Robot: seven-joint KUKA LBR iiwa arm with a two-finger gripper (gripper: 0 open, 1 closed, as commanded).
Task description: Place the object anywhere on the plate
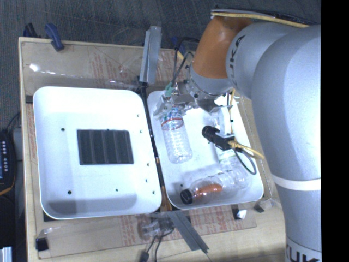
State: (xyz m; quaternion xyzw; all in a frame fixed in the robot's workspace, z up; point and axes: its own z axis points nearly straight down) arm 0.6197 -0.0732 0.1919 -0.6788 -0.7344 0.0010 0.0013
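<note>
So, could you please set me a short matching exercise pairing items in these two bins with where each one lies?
Things:
1. dark ribbed plate
2. clear water bottle
3. bottle with black cap
4. gripper

Places:
A. far end of the right bin
B. near edge of the right bin
C. middle of the left bin
D. left side of the right bin, lying lengthwise

Pairs: 1-C, 2-D, 3-B, 4-A

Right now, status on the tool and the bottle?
Tool low over right bin, at clear water bottle cap. Bottle lying flat. Dark plate in left bin.
</note>
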